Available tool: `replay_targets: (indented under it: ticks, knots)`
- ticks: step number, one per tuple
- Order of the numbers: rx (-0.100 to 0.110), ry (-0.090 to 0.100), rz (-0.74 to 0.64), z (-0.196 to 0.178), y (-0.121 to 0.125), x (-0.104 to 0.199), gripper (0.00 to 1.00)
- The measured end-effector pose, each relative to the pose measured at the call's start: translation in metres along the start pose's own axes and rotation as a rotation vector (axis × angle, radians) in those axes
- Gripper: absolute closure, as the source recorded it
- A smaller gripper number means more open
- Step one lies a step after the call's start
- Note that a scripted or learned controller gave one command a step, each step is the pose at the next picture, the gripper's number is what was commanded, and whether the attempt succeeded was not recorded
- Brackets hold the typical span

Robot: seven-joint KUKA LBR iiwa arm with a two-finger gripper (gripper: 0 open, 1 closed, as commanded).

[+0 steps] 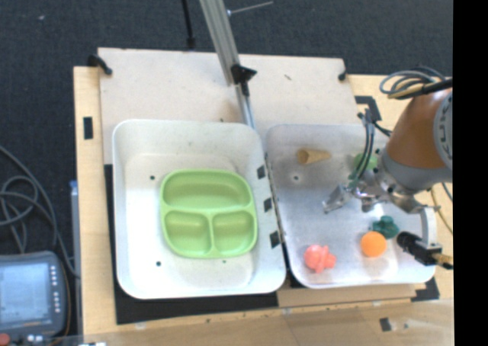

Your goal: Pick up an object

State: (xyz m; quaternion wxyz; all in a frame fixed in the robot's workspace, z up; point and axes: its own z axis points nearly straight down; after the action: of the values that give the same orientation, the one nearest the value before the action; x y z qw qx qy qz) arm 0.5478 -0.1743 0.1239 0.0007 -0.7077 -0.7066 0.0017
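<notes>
The right bin [305, 184] holds several small things. A tan cone [313, 156] lies near its far side. A pink-red toy [320, 257] sits at the near edge, with an orange ball [373, 245] to its right and a small teal piece [384, 225] just above the ball. My gripper [334, 202] hangs low over the middle of this bin, on bare floor, left of the teal piece and apart from every object. Nothing shows between its tips.
The left bin [137, 154] carries a light green divided plate [207, 213]. A slanted metal pole [221, 24] rises from the bench behind the bins. The arm's orange band [415, 139] overhangs the right bin's far right corner.
</notes>
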Motion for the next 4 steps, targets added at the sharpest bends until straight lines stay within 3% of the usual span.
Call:
replay_targets:
  ticks: [1,2,4]
  knots:
    - [-0.002,0.000,0.002,0.024,0.000,-0.001,0.00]
    - [-0.007,0.000,0.006,0.012,0.001,-0.002,1.00]
    - [-0.010,-0.001,-0.005,-0.098,-0.003,-0.008,1.00]
